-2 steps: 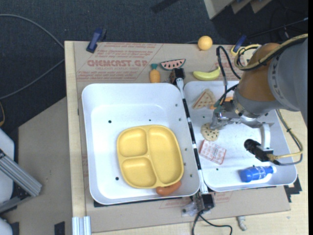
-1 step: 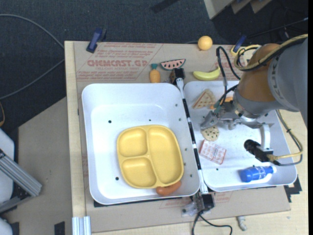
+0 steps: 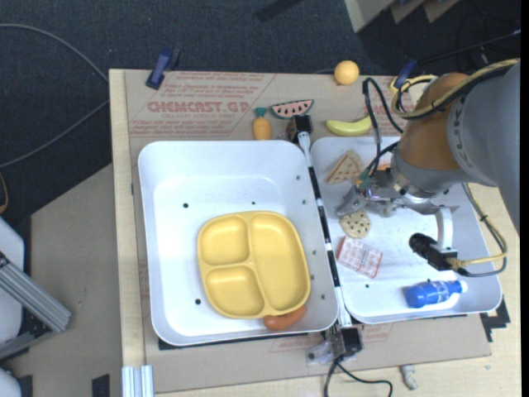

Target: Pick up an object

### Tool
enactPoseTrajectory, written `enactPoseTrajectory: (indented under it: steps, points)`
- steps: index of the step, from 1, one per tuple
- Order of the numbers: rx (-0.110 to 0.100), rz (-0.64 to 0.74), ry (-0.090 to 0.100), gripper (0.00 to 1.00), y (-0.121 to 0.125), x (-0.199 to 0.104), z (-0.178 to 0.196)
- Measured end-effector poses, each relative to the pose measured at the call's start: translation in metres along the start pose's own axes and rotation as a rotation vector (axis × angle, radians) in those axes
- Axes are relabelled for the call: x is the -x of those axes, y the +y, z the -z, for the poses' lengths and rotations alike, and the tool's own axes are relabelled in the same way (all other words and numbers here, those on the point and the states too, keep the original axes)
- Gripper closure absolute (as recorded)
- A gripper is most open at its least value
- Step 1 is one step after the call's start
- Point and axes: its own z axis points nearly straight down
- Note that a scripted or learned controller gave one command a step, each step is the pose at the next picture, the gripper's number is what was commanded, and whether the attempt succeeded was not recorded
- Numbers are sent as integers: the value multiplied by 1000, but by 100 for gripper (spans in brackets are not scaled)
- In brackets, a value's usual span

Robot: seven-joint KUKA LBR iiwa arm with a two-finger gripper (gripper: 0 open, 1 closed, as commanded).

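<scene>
Over the right white plastic bin (image 3: 483, 222), the grey arm's gripper (image 3: 369, 197) hangs low; whether it is released or clenched cannot be told. Just below it lies a round speckled cookie (image 3: 355, 223), with a red-and-white packet (image 3: 360, 258) and a blue bottle (image 3: 430, 293) nearby. Left, 1 yellow divided plastic tray (image 3: 252, 263) sits in the other white bin (image 3: 165, 222).

The yellow tray (image 3: 252, 265) is hiding most of an orange object (image 3: 283, 320); the arm (image 3: 463, 122) is running off the right edge.
</scene>
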Motion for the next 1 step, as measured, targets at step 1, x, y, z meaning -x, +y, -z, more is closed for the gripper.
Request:
enactPoseTrajectory:
  steps: [1]
  points:
    - [2, 1, 0, 100, 1, 0, 10]
